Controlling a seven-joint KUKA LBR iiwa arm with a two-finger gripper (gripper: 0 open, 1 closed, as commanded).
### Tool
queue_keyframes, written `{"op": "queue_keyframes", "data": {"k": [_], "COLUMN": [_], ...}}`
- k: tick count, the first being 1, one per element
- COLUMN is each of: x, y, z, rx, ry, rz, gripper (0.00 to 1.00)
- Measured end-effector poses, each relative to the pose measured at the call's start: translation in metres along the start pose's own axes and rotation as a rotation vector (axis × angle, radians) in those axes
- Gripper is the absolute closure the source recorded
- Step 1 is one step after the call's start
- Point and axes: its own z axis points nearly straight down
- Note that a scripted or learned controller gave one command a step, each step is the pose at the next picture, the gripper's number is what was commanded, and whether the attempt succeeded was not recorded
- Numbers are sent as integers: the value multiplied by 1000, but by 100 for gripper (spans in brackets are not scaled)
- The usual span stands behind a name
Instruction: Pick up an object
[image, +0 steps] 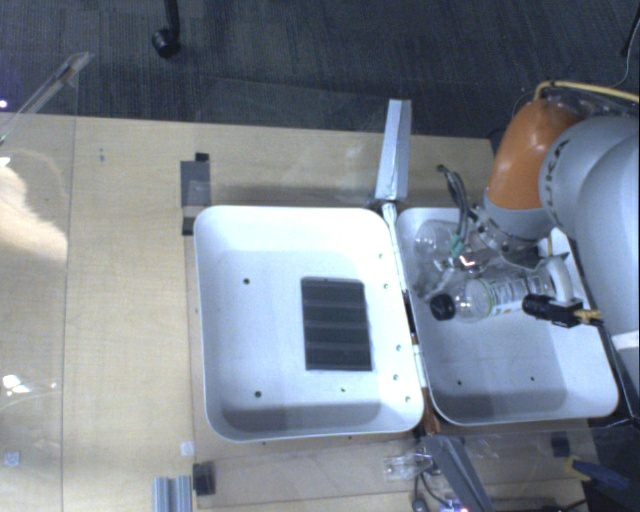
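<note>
Here the left shallow white plastic bin (300, 320) holds only a dark ribbed rectangular panel (337, 323). In the right white bin (520, 385), a clear plastic bottle with a black cap (480, 299) lies sideways, long axis left-right, cap pointing left. The jaws' opening cannot be told. Closing across the bottle's middle would likely work best.
</note>
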Motion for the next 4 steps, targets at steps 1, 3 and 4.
{"op": "queue_keyframes", "data": {"k": [1,3,4], "x": [1,13,37], "y": [1,-24,-1], "z": [1,-66,-196], "rx": [3,-110,-120], "ry": [-3,-69,-62], "rz": [2,-206,-30], "gripper": [0,0,0]}}
